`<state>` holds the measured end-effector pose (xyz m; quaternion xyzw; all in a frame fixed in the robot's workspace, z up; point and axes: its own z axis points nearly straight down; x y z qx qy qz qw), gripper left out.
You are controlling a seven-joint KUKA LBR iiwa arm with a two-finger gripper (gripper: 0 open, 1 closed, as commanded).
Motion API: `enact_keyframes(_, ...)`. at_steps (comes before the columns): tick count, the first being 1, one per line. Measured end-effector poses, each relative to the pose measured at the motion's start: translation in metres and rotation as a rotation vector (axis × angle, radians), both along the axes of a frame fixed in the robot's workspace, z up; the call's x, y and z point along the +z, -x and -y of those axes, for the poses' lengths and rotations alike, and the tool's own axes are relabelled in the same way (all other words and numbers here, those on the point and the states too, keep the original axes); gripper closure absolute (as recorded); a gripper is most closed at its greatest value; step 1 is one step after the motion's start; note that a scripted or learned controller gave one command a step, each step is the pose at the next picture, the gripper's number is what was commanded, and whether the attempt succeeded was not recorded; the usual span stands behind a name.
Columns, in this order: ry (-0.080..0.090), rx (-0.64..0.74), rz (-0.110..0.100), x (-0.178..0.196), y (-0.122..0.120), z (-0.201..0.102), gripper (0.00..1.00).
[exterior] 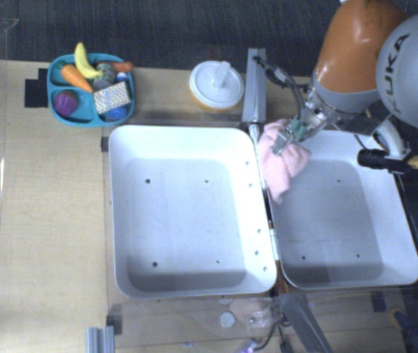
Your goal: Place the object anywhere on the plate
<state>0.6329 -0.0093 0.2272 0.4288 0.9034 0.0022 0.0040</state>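
From my remote seat, the thing nearest the lens is the arm's bulky grey and orange upper body (374,50), filling the 1 to 2 o'clock corner of the camera view and looming over the right bin (356,263). Below it the gripper (296,133) hangs at about 2 o'clock from the picture's centre, right over the upper left corner of that bin. A pink cloth (279,164) droops from the gripper's tip, bunched at the top where the tip meets it and hanging down toward 6 o'clock, with its lower fold lying against the rim shared by the two bins. The cloth looks pinched at the tip, but the fingers themselves are too small and blurred, so I cannot tell whether they are clamped on it or only pressing into it. The left bin (187,271) sits at the centre and toward 7 o'clock, its white floor bare. Outside the bins, at 11 o'clock, a blue divided plate (62,116) rests on the wooden bench (40,234), loaded with toy food, a yellow banana (85,63) and an orange carrot (75,77) among it. At 12 o'clock, just beyond the left bin's far rim, stands a white lidded cup (216,84). The cloth is well apart from the plate.
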Motion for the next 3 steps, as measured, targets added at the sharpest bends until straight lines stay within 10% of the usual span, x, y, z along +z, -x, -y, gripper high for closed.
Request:
enact_keyframes(2,0.005,0.802,0.003,0.0,0.037,-0.1,1.0)
enact_keyframes(3,0.005,0.802,0.003,0.0,0.037,-0.1,0.0)
